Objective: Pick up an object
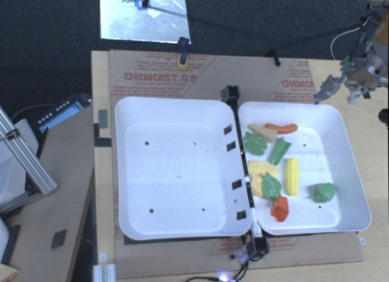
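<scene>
Clearly, the things to be picked lie together in the right bin [349, 147], a loose cluster of toy food toward its left half. An orange carrot [281, 128] and a pale cone [259, 132] lie near the far wall; below them sit a leafy green piece [255, 144], a green pod [279, 151], a yellow corn cob [292, 175], a pale yellow block [261, 171] with another green leaf [271, 186] on it, and a red piece [279, 208]. A green broccoli-like lump [325, 192] lies apart, toward the bin's right side, with free floor around it, which I judge makes it the easiest target. The crowded items touch or overlap, so a grasp there risks nudging neighbours.

The gripper [341, 89] hangs beyond the bin's far right corner, above the bench [200, 71], its fingers spread apart with nothing between them. Every object lies well apart from it, nearer the camera and to its left; the carrot is closest. The left bin [127, 153] adjoins the right one along a shared edge.
</scene>
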Available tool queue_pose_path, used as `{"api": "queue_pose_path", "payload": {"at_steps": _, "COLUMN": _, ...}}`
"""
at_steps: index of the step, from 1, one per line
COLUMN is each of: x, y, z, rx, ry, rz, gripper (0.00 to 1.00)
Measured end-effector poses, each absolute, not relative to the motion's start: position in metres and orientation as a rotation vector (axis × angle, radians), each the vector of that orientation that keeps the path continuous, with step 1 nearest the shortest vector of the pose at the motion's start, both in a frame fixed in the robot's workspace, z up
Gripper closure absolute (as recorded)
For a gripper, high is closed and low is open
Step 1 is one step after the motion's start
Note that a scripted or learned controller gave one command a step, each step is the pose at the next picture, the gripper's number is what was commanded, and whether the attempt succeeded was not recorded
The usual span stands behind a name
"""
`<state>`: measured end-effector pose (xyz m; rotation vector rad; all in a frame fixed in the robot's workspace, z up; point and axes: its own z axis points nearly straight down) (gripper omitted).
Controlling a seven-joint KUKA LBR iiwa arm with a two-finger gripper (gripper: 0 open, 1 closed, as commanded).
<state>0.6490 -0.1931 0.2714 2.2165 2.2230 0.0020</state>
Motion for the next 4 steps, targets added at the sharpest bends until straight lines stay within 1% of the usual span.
{"api": "queue_pose_path", "payload": {"at_steps": 1, "x": 0.63, "y": -0.206, "z": 0.09, "rx": 2.226, "ry": 2.227, "rz": -0.006, "gripper": 0.0}}
{"api": "queue_pose_path", "payload": {"at_steps": 2, "x": 0.562, "y": -0.145, "z": 0.084, "rx": 2.223, "ry": 2.229, "rz": -0.001, "gripper": 0.0}}
{"api": "queue_pose_path", "payload": {"at_steps": 3, "x": 0.495, "y": -0.13, "z": 0.084, "rx": 2.225, "ry": 2.225, "rz": -0.003, "gripper": 0.0}}
{"api": "queue_pose_path", "payload": {"at_steps": 4, "x": 0.5, "y": -0.131, "z": 0.095, "rx": 2.219, "ry": 2.221, "rz": 0.004, "gripper": 1.0}}
